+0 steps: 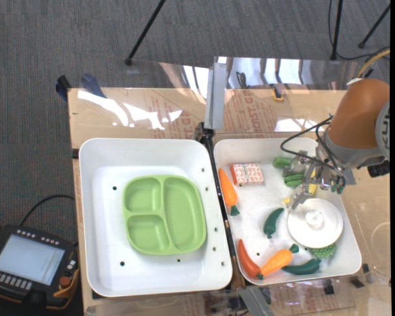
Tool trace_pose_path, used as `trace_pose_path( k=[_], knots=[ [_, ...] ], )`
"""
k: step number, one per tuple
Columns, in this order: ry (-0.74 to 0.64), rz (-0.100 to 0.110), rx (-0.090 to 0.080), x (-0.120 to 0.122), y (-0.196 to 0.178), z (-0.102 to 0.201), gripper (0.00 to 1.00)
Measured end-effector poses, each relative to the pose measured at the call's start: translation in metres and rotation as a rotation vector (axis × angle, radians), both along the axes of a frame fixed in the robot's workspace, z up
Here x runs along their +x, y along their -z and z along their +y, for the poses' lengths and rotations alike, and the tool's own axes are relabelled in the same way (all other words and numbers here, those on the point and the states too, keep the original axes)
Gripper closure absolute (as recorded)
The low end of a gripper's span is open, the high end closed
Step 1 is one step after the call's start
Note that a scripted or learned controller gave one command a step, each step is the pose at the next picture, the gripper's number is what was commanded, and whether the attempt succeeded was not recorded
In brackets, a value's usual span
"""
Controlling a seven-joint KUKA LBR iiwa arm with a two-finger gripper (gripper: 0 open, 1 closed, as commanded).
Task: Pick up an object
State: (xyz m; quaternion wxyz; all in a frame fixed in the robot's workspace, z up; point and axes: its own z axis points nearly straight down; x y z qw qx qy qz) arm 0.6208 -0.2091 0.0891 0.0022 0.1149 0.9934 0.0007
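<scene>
Floor: grey carpet with fine stripes, around and behind the bench; thin black stand legs (148, 25) cross it at the top.
Bench: the top is light brown board (138, 114), with strong glare on it; red printed letters show near the middle but are too blurred to read.
Divider: a grey upright post (214, 97) stands between the two bins at the far side.
Left bin (95, 163): white, shallow; it holds a green plate (164, 214) with three compartments.
Right bin (250, 209): white; it holds several toy vegetables and other items.
Objects in the right bin: an orange carrot (227, 189) at the left wall, a small box with red pattern (247, 173) beside it, a dark green vegetable (273, 221) in the middle, a white round lid (315, 222) at the right, another carrot (276, 262) and a green piece (303, 266) near the front wall.
Arm: grey with an orange band (359, 117), coming from the right, above the far right part of the right bin.
Gripper (307, 188): low, next to green pieces (291, 176) and just above the white lid; cables and metal parts hide the tips, so I cannot tell how wide it is or whether it has anything.
Pendant: a control tablet (29, 262) with screen lies on the floor at bottom left; no readable text.
</scene>
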Motion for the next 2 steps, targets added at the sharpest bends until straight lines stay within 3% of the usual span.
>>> trace_pose_path(
  k=[1, 2],
  knots=[
    [0.038, 0.001, 0.001, -0.01, 0.0, 0.001, 0.0],
    [0.156, 0.002, 0.001, 0.015, 0.0, 0.013, 0.0]
  ],
)
